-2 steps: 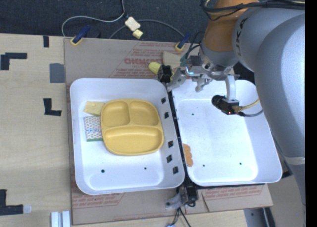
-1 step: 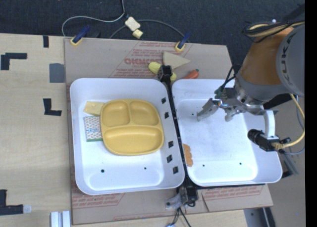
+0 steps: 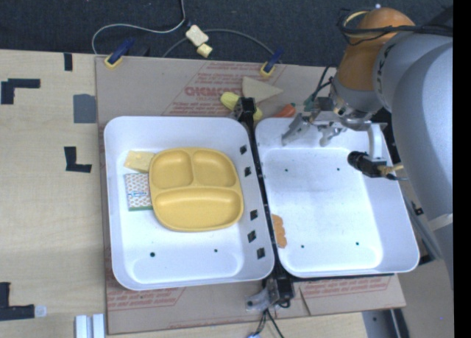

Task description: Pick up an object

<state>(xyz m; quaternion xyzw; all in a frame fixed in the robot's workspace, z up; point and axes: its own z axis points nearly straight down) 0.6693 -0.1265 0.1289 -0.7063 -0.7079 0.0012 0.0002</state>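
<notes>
Your claw [image 3: 315, 130] hangs spread wide, holding nothing, over the right bin's [image 3: 383, 255] far edge; yellow tray [image 3: 196, 188] sits left.

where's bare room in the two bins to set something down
The right bin has open floor across its middle and front, bordered by the orange scrap at its left wall and the pincer at its back. The left bin is crowded by the yellow tray; only its front strip is bare.

I've got loads of open floor in the right bin [image 3: 335, 211], left bin [image 3: 176, 263] mostly hogged by the yellow divided plate [image 3: 195, 189], front strip free
</notes>
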